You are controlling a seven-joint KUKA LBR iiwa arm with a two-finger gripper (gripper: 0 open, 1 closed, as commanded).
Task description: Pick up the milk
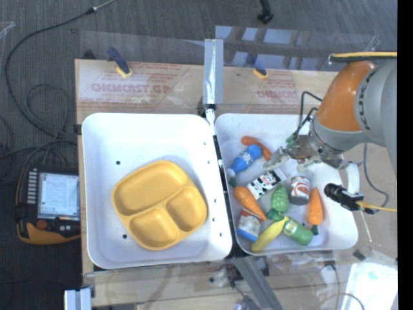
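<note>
The milk (263, 185) is a small white carton with black cow patches. It lies tilted in the middle of the right bin (348, 237), among other toy foods. My gripper (288, 158) hangs over the bin's upper middle, just up and to the right of the carton and close to its top corner. I cannot tell whether it touches the carton. The grey arm with its orange band (342, 102) comes in from the right.
Around the milk lie a blue bottle (247, 159), a carrot (248, 202), a green piece (279, 200), a can (299, 189), a second carrot (315, 206) and a banana (268, 233). The left bin (103, 141) holds a yellow divided plate (160, 203).
</note>
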